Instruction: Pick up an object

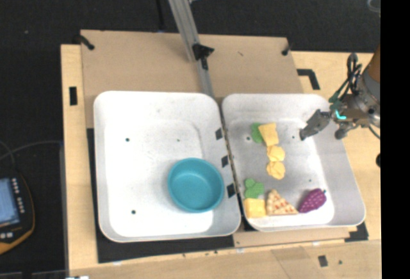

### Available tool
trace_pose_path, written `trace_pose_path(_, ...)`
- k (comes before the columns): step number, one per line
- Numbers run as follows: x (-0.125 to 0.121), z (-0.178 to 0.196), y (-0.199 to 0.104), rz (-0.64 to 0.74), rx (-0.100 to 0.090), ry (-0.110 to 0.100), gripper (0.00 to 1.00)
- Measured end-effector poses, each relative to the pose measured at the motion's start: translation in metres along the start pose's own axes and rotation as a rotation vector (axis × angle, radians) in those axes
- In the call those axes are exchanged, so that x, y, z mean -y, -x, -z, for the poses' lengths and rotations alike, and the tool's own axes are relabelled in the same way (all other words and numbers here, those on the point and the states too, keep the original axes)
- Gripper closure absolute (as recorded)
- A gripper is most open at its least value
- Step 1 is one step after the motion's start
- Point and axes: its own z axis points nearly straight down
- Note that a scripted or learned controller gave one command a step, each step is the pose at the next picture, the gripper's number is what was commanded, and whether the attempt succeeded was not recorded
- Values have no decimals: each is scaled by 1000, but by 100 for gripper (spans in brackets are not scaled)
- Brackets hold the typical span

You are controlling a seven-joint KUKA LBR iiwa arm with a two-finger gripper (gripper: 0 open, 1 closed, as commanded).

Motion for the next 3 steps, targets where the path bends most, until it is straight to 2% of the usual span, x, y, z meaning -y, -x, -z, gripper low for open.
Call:
trace_pose_path(1, -4, -44, -4, -3, 0, -5, 0)
trace_pose_path(3, -3, -168, -5, -4, -1, -7, 0)
